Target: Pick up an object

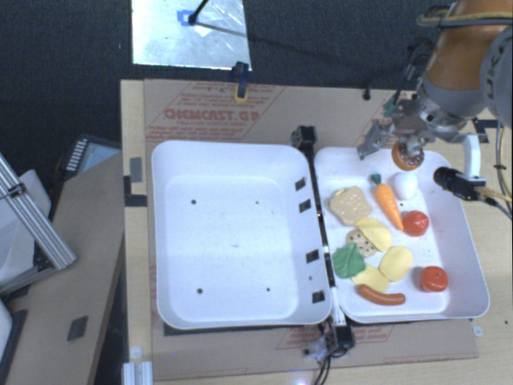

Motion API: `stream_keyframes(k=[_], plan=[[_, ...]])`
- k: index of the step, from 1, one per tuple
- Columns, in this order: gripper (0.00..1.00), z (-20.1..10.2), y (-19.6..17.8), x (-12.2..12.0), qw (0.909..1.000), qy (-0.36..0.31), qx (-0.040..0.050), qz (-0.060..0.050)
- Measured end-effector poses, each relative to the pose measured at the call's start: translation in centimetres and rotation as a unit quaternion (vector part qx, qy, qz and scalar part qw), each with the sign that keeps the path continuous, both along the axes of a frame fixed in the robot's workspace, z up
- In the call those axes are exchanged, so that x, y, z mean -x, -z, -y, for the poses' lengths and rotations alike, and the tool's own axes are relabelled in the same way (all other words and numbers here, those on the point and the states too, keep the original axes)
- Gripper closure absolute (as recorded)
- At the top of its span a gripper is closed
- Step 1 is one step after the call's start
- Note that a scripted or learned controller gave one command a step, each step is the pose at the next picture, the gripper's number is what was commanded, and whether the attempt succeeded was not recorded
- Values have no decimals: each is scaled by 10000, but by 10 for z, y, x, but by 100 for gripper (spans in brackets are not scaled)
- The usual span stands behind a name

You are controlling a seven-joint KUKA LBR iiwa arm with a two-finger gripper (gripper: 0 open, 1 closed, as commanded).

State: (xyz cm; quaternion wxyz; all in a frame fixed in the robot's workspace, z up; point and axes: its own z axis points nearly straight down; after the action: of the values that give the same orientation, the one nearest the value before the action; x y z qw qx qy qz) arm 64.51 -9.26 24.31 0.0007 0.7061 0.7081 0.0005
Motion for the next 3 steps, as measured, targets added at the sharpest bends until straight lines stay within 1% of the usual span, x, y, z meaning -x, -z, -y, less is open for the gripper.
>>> stream_keyframes(k=[1,2,3], plan=[[0,-70,-48,-26,10000,-45,-14,33],[0,-135,66,-21,10000,-34,-17,-54],[0,-183,86,-6,10000,-3,-53,-1]])
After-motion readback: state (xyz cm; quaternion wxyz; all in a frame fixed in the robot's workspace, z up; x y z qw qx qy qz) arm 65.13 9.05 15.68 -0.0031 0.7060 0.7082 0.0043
